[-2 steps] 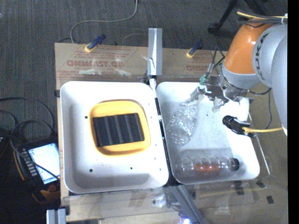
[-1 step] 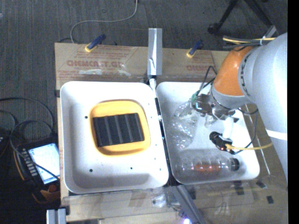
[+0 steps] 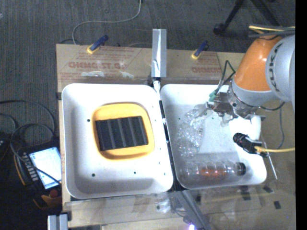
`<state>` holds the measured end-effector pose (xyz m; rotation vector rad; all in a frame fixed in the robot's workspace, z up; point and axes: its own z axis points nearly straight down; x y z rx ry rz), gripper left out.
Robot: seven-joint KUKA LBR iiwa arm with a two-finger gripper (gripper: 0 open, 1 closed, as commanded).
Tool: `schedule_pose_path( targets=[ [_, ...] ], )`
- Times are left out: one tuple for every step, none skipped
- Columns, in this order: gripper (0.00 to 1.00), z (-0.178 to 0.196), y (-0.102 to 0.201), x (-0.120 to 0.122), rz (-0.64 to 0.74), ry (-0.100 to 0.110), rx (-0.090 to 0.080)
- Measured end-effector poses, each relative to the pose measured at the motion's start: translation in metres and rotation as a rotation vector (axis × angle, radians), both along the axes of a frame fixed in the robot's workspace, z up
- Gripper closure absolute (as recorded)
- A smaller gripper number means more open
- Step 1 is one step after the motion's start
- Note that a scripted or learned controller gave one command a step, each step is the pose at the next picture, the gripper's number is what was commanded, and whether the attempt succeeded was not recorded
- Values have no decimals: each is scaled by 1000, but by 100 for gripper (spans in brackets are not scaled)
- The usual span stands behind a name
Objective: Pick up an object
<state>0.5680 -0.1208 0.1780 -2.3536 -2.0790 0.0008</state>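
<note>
From above, the grey arm's gripper hangs over the right white bin, beside crumpled clear plastic; whether it grips anything cannot be told. A clear plastic bottle lies along that bin's near wall, and a yellow-rimmed black tray sits in the left white bin.

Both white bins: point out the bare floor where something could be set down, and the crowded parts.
Left white bin: bare floor rings the yellow tray with black slats, widest along the near edge. Right white bin: a bare patch at its far left corner. Elsewhere it is crowded: crumpled clear plastic mid-bin, clear plastic bottle along the near wall, the gripper over the far right.
</note>
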Motion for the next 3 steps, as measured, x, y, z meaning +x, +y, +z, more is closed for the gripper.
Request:
schedule_pose_path(
  targets=[
    [0, -7, 13, -4, -255, 2, 0],
    [0, 29, -10, -16, 134, -1, -2],
    [0, 36, -46, 6, 73, 0, -2]
  ],
)
